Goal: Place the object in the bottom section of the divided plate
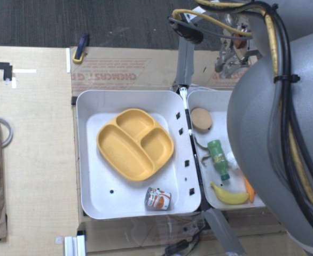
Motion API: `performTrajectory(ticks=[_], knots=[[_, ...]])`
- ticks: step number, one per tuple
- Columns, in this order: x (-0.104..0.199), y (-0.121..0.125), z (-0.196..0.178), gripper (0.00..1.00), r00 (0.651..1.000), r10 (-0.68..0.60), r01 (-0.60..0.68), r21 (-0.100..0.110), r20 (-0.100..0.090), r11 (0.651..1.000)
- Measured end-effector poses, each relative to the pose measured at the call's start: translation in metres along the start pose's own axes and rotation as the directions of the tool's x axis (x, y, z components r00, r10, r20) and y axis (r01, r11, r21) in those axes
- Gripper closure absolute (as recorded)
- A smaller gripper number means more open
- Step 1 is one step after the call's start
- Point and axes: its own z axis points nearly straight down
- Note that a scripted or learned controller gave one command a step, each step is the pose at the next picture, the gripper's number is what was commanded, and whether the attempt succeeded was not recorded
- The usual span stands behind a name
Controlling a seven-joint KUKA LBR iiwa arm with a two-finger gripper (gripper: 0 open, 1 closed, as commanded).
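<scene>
Nearest, a small can (pixel 157 199) lies on its side on the floor of the left bin (pixel 87 159), just below the yellow divided plate (pixel 135 143) and not touching it. In the right bin (pixel 205 195) a banana (pixel 230 195) lies along the near wall, with an orange item (pixel 247 188) at its right end. A green bottle (pixel 218 159) lies just beyond it. The plate sits mid-bin at a tilt, its long section toward the near left and two smaller ones behind. Farther back in the right bin rests a round brown item (pixel 201 119). The grey arm (pixel 276 143) covers that bin's right side. Its gripper (pixel 232 57) hangs beyond the bins' far edge among cables, and whether it is parted or closed I cannot tell. Which item the task means is unclear.
</scene>
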Motion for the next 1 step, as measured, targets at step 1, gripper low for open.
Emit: performTrajectory(ticks=[1], knots=[[0.0081, -0.0519, 0.0274, 1.0, 1.0, -0.002, 0.002, 0.0, 0.0, 1.0]])
